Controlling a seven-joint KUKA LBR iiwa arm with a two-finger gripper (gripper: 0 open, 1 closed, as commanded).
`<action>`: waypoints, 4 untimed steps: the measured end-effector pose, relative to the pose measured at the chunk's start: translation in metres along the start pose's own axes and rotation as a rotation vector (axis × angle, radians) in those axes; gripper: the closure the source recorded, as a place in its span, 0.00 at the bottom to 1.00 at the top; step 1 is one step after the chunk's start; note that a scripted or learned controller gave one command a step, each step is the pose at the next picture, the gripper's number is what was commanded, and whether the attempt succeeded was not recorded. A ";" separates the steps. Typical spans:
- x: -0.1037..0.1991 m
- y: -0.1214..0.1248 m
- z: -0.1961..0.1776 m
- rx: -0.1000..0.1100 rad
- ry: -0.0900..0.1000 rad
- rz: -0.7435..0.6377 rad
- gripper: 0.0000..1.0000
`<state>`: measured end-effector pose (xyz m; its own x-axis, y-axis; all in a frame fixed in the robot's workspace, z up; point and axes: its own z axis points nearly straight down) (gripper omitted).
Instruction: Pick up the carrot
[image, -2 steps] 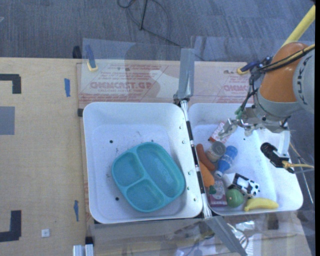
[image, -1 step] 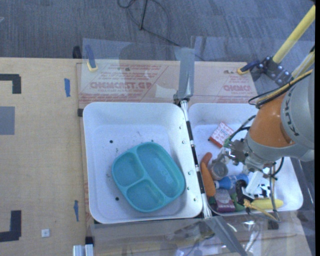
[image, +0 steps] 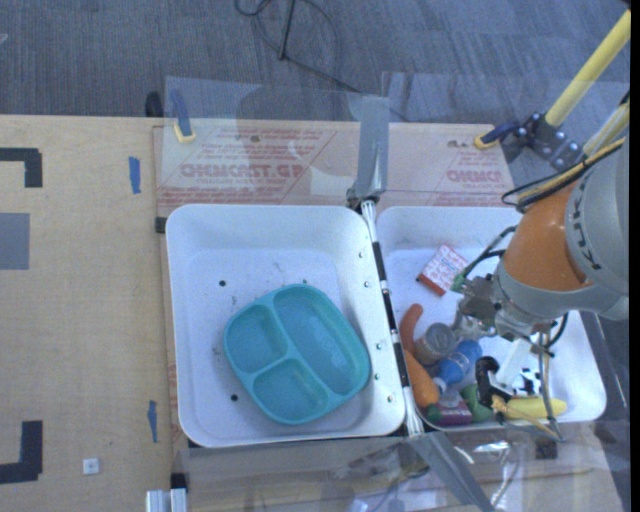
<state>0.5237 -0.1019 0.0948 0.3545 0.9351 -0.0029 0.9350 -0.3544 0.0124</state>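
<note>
Nearest, along the right bin's (image: 590, 395) front edge, lie a yellow banana-like piece (image: 530, 407) and small toys too jumbled to name; just behind, the orange carrot (image: 416, 360) lies lengthwise against that bin's left wall, beside a grey can (image: 436, 343); the gripper (image: 478, 322) hangs near the can, its opening impossible to judge; leftward, a teal divided tray (image: 296, 352) sits in the left bin (image: 200, 250); farther back lies a red-and-white packet (image: 443, 270).

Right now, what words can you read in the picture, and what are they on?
"CHEMCAST GP": red print on the clear sheet behind the left bin.
More red print on the sheet behind the right bin: too blurred to read.
Red and white packet in the right bin: print too small to read.
</note>
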 end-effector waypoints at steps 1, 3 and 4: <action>0.025 -0.013 -0.087 0.017 0.000 0.097 1.00; 0.132 -0.097 -0.088 0.018 0.006 -0.661 1.00; 0.144 -0.086 -0.088 0.013 0.007 -0.728 1.00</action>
<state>0.4937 0.0637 0.1812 -0.3577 0.9338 0.0002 0.9338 0.3577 -0.0026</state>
